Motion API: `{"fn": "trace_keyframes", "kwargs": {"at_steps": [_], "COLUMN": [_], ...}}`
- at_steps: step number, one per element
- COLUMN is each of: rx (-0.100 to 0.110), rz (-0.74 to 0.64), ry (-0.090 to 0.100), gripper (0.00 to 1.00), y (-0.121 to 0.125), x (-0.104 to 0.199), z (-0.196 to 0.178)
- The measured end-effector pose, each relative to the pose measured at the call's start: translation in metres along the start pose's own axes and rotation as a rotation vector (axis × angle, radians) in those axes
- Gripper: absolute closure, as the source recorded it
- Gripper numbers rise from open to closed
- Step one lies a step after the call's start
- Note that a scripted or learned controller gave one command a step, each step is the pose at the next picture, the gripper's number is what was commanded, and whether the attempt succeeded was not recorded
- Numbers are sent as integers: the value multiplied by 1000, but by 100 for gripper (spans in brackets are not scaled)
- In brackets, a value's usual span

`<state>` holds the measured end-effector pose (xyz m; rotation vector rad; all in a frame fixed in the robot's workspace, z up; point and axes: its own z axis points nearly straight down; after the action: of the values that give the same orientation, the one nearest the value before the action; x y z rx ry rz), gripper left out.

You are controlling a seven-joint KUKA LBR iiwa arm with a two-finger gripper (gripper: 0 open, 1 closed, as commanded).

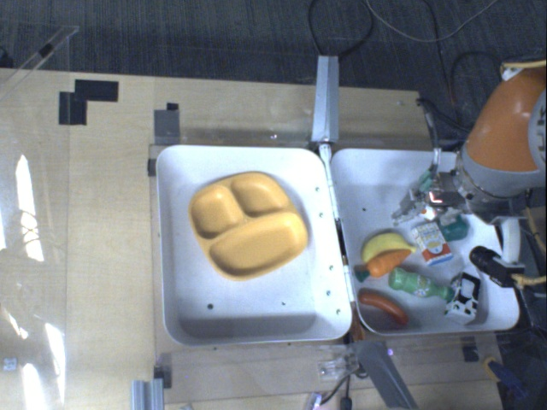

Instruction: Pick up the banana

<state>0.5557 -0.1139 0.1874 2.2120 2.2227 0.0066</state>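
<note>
The yellow banana (pixel 386 245) lies in the right bin (pixel 376 171), near its left wall, partly resting against an orange carrot (pixel 384 263). My gripper (pixel 425 198) hangs over the middle of the right bin. It is up and to the right of the banana and just above a small milk carton (pixel 432 245). Nothing shows between the gripper and the banana, and the two are apart.
A green bottle (pixel 419 284), a red-brown sausage (pixel 382 307), a black-and-white carton (pixel 464 297) and a teal item (pixel 454 227) crowd the right bin's near half. The left bin (pixel 175 229) holds a yellow divided plate (pixel 248 225). A metal post (pixel 326 101) stands between the bins.
</note>
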Motion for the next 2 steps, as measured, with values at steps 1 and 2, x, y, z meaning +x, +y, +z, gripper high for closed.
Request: {"fn": "trace_keyframes", "kwargs": {"at_steps": [1, 2], "rx": [-5, -13], "rz": [-62, -65], "ry": [1, 1], "gripper": [0, 100], "y": [-15, -12], "x": [26, 27], "z": [99, 86]}}
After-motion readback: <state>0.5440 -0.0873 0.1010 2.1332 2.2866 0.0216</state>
